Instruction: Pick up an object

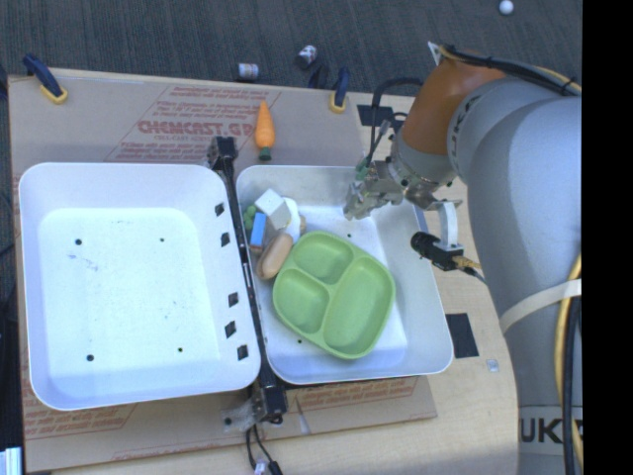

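The worktop [326, 117] is a sheet of brown cardboard with red print, held down at its far edge by blue and yellow clamps [45, 77]. Beyond it lies dark grey carpet [148, 18], where a few small bits are scattered, among them a white ball [505, 8] at far right.

Two white bins sit side by side, joined by a black strip down the middle. The left bin [30, 295] has a bare floor with small dark dots. The right bin [425, 305] holds a green divided plate [333, 293] in its near half. Left of the plate, against the bin's left wall, is a cluster: a white block [275, 209], a blue piece [258, 230] and a tan bread-like piece [276, 254], touching one another. An orange carrot [264, 127] lies on the cardboard just beyond the bins.

The grey arm reaches in from the right. Its end effector [362, 202] is over the far part of the right bin, just beyond the plate and apart from the cluster. Whether it is spread or pressed together cannot be told.
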{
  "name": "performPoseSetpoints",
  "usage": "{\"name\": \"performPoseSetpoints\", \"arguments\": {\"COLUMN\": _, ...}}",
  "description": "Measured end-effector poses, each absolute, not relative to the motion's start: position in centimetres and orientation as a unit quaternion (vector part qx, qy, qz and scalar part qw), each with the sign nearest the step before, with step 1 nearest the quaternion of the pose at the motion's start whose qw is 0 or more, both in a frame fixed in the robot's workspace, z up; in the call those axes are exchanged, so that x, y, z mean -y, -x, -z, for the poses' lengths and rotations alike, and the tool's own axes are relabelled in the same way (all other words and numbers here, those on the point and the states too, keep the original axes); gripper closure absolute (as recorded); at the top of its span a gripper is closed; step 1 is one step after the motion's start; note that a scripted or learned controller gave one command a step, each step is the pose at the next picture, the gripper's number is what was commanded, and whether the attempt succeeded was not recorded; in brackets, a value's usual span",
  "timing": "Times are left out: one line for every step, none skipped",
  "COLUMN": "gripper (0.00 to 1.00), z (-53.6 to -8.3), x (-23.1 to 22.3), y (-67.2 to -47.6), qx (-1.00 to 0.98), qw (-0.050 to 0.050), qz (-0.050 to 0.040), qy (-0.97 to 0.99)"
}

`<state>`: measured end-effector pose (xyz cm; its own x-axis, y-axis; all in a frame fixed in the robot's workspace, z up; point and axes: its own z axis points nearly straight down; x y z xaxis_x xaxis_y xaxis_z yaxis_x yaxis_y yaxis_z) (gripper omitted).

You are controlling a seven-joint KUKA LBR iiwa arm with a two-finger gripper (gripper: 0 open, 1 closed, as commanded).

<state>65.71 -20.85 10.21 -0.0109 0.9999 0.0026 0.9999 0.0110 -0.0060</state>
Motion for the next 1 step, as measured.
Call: {"name": "performPoseSetpoints", "arguments": {"gripper": 1.00, "z": -19.21, "x": 9.03, "y": -65.31, "qx": 0.710, "qw": 0.000, "qz": 0.0002, "qy": 0.704}}
